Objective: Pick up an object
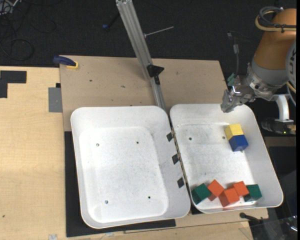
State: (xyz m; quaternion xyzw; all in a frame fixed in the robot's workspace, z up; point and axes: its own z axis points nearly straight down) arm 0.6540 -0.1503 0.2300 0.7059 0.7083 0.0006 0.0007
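In the right bin [210, 149] a yellow block [234, 130] rests against a blue block [238, 143] near the far right side. At the bin's near edge lies a cluster: a green block [200, 192], an orange block [215, 188], a red-orange block [229, 196], another orange block [240, 188] and a green block [253, 192]. My gripper [229, 103] hangs over the far right corner of the right bin, above and behind the yellow block. Nothing shows between its fingertips.
The left bin [121, 164] lies beside the right one, with black clips along the shared edge. A metal rail [138, 41] slants up from between the bins toward the back. A small blue and yellow object [66, 61] lies at the bench's far left corner.
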